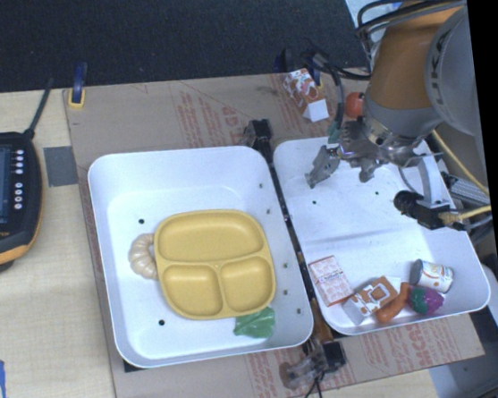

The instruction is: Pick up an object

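**A:** So, where do you stand on the pick?

**B:** You're at the approach, by my reading. Your hand (344, 166) hangs over the upper part of the right bin (374, 223), above bare white floor, with nothing between its fingers. The fingers look spread apart, one dark tip toward the left bin (121, 254) and one nearer the arm.

**A:** And what can you go for?

**B:** In the right bin the things lie along the near edge, well apart from the hand: a red-and-white packet (329, 279), a small brown box (374, 296), an orange piece (394, 305) touching it, a purple piece (426, 301) and a small white cup (435, 276) on its side. The left bin holds a yellow divided tray (213, 262), with a tan ring-shaped thing (141, 255) at its left edge and a green scrap (254, 324) at its near corner.

**A:** What does the next move call for?

**B:** You need to carry the hand toward the near edge and settle over one item. The cluster is tight, so I'd judge the cup or the packet the cleaner choice; then descend and close.
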You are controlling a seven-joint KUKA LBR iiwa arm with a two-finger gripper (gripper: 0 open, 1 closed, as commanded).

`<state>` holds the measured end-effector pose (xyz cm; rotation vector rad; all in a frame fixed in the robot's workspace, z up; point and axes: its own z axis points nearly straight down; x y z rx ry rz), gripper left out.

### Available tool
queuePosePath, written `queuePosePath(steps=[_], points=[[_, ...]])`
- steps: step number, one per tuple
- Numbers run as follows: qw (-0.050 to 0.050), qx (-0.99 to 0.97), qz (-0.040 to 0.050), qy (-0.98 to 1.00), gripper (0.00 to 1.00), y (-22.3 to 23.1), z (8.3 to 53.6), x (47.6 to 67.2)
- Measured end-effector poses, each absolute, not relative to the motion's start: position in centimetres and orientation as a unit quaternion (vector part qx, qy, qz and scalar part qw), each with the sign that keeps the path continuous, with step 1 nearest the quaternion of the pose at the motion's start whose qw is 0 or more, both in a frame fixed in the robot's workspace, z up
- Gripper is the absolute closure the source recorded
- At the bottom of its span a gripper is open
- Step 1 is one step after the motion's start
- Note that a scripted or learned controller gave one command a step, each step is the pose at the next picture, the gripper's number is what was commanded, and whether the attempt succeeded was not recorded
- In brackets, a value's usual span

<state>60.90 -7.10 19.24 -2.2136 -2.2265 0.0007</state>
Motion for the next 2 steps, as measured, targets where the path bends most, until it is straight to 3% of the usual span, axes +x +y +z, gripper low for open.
queuePosePath(steps=[1,2], points=[[0.002,-0.705,0.0024,-0.709,0.00,-9.2,9.1,59.6],[0.000,-0.705,0.0006,-0.709,0.00,-4.5,19.3,65.7]])
